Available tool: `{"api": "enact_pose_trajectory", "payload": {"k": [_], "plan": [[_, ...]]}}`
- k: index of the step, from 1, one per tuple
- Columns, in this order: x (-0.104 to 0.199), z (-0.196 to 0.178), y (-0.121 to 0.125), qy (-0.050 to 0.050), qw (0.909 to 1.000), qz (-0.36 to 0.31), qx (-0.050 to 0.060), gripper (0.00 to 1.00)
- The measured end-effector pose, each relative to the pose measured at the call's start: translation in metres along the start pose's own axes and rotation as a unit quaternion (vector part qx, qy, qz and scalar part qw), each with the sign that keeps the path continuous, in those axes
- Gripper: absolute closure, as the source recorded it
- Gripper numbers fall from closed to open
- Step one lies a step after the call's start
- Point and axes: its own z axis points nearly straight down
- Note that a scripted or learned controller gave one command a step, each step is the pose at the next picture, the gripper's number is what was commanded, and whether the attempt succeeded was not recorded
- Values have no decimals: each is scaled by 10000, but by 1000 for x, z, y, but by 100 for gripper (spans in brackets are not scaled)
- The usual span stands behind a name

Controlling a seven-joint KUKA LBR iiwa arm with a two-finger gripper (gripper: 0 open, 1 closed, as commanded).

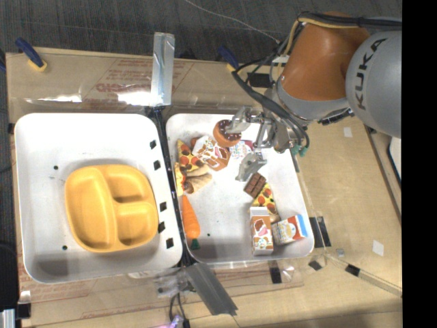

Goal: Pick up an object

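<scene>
Lying beside fingers [247,144]: donut [224,132]

You have toy food scattered in the right bin [290,203]: carrot [190,219] along the left wall, pizza slices [194,161] upper left, donut [224,132] near the top, chocolate bar [255,184] centre, two cartons [276,229] lower right.

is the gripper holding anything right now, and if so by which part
Cannot be told. The gripper is low in the right bin, just above the chocolate bar, with nothing visibly between its fingers.
</scene>
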Motion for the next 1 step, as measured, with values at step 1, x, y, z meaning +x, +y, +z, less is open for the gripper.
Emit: {"api": "enact_pose_trajectory", "payload": {"k": [1], "plan": [[14, 121, -23, 6, 10000, -11, -9, 0]]}}
